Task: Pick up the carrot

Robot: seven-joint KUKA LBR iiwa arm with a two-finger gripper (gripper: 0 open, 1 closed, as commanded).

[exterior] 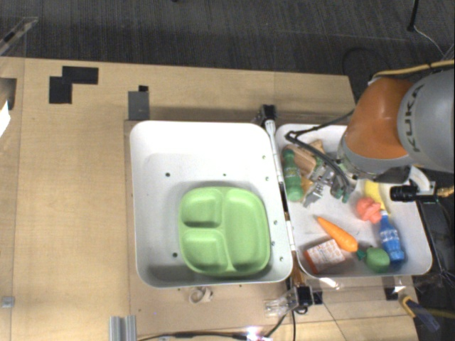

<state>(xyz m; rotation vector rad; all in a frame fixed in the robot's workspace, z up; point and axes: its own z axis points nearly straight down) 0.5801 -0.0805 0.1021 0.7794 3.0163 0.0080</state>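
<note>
My worktop (71,212) looks like matt wood; the bins (153,155) and green tray (225,229) smooth plastic; the carrot (336,234) glossy

dark carpet floor (234,20), tan wooden bench (64,212)

Carrot (337,233) open above; packet (326,254) touching below.

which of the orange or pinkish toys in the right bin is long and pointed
The orange tapered carrot, lying mid-bin beside the red-labelled packet. The pink-orange rounded toy further right is short and blobby.
</note>
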